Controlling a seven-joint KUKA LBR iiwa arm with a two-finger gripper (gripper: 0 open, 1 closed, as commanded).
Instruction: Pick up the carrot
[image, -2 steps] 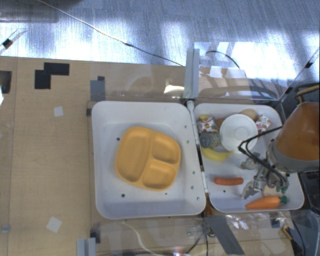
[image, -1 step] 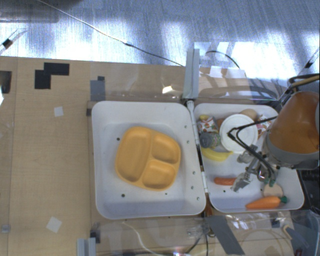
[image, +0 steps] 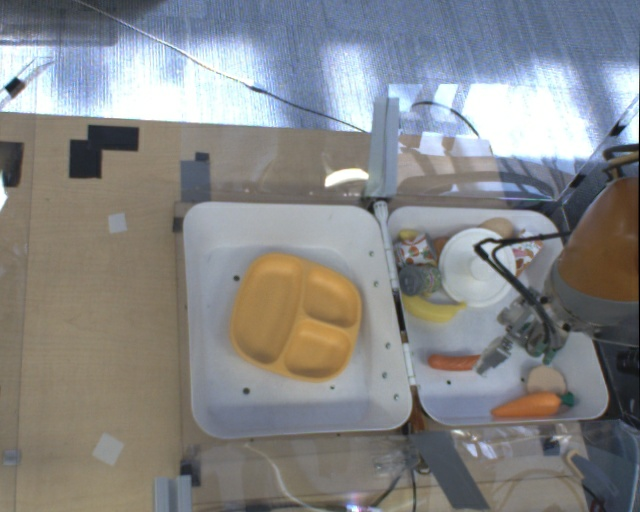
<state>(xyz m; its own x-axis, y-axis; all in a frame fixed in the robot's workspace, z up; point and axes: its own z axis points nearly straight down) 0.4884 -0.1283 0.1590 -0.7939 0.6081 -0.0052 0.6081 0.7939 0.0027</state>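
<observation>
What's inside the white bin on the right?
The right bin holds a carrot, a red sausage, a banana, a white bowl and a small carton. The arm covers the bin's right side, so anything under it stays hidden.

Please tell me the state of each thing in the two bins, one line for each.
carrot: lying flat in the right bin, not gripped
gripper: low over the right bin, beside the red sausage
banana: lying flat
white bowl: upright
yellow divided plate: right side up in the left bin
</observation>
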